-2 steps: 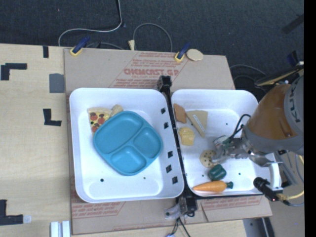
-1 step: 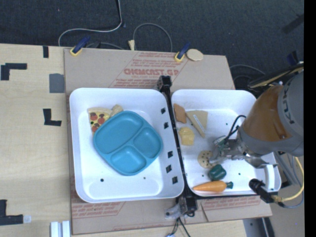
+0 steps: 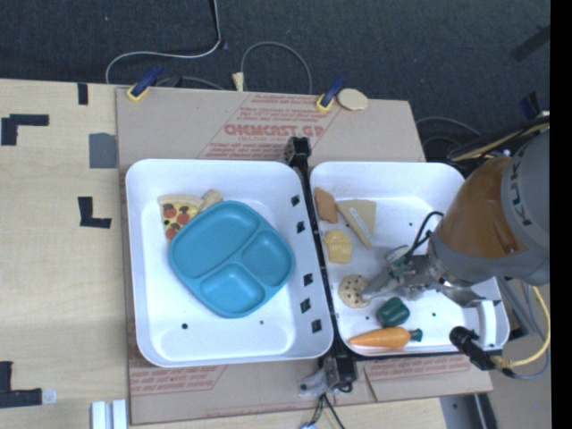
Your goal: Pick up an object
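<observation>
1. While I watch from above, my gripper (image 3: 391, 273) sits low in the right bin (image 3: 447, 175); I cannot tell its state.
2. I see a green pepper (image 3: 392, 311) just below it.
3. I see a cookie (image 3: 353, 290) left and a carrot (image 3: 384, 337) lower.

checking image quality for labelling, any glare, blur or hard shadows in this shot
Camera view: lighting is even and soft, no strong glare on the two white plastic bins; the blue divided plastic plate casts only a faint shadow; the metal gripper looks slightly soft and cluttered; the orange toy carrot reads clearly.
</observation>
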`<state>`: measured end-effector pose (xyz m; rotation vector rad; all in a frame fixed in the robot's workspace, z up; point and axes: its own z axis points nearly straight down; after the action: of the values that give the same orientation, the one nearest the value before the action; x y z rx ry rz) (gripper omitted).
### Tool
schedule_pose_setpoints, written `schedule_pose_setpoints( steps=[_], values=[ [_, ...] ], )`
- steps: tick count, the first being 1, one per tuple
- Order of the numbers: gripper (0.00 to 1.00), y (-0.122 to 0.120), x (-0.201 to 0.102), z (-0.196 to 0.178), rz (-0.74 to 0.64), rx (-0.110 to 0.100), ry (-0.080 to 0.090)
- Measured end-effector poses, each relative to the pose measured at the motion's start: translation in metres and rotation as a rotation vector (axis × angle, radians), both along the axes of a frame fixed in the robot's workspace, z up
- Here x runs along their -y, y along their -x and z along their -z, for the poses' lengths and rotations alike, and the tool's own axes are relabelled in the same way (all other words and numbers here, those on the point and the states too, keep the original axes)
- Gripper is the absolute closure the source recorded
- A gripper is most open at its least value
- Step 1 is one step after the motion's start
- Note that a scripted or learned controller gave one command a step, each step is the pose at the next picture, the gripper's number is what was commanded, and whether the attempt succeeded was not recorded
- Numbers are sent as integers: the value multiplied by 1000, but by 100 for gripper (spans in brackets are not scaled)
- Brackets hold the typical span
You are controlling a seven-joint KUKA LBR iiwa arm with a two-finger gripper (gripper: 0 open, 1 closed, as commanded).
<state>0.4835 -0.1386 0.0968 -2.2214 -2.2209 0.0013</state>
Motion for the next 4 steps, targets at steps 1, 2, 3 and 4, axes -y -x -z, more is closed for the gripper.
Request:
schedule_pose_setpoints(
  steps=[1,2,3,4],
  values=[
    [0,-76,-36,8,-4,13,5],
    [0,-138,-45,7,-3,4,3],
    [0,-166,-36,5,1,-61,-11],
    [0,-175,-31,15,-1,-58,-13]
  ],
)
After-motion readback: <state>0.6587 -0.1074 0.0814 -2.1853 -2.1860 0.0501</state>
